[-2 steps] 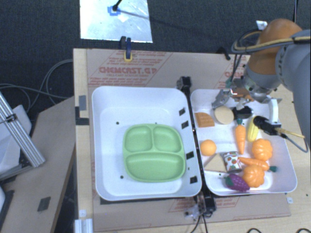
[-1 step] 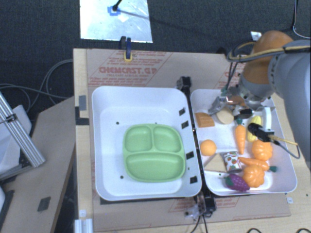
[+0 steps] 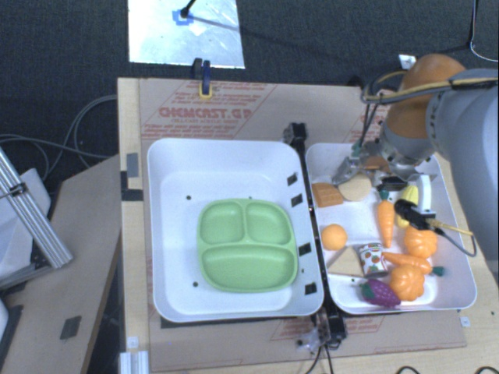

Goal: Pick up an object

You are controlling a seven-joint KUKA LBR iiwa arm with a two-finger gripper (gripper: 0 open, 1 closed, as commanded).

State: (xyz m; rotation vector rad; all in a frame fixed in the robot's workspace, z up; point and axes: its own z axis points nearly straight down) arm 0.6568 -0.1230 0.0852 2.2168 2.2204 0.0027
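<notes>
My gripper (image 3: 365,170) hangs low over the far end of the right bin (image 3: 460,287), below the arm's orange band (image 3: 425,80). Just under it lies a pale beige piece (image 3: 355,189), with a brown toast-like slice (image 3: 327,195) to its left. Further toys lie in this bin: an orange ball (image 3: 334,236), an upright carrot (image 3: 386,223), a small pumpkin (image 3: 419,242), a little printed box (image 3: 373,259), purple grapes (image 3: 378,292) and another orange fruit (image 3: 407,284). Whether the gripper touches the beige piece is unclear.
The left bin (image 3: 179,170) holds a green divided plate (image 3: 248,244). A black clip-lined wall (image 3: 306,209) separates the two bins. A shiny sheet (image 3: 185,22) lies beyond the bench, and cables trail at the left.
</notes>
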